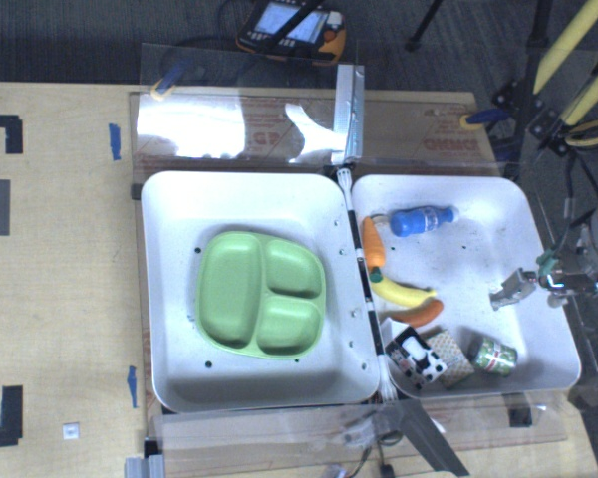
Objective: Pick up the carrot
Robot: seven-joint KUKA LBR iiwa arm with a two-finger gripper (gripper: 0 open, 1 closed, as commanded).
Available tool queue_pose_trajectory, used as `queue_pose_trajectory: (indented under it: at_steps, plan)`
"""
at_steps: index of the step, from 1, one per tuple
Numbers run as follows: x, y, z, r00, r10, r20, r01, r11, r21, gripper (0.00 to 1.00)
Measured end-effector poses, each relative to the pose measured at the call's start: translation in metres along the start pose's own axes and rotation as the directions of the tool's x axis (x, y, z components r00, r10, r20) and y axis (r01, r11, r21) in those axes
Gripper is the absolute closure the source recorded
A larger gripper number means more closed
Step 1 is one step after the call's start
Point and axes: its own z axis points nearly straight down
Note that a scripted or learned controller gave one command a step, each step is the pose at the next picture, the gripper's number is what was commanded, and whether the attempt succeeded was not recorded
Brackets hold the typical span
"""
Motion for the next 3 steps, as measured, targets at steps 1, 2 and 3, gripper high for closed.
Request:
queue_pose_trajectory:
  at_steps: [1, 2, 3]
  plan:
    - [0.041, -0.001, -0.099, 0.966, -0.257, 0.003, 0.257, 0.966, -0.004, 0.00]
    - [0.046, -0.002, -0.029, 0.945, -0.327, 0.002, 0.327, 0.945, -0.002, 0.00]
    - [0.059, -0.002, 0.071, 0.781, -0.625, 0.004, 0.625, 0.781, -0.003, 0.00]
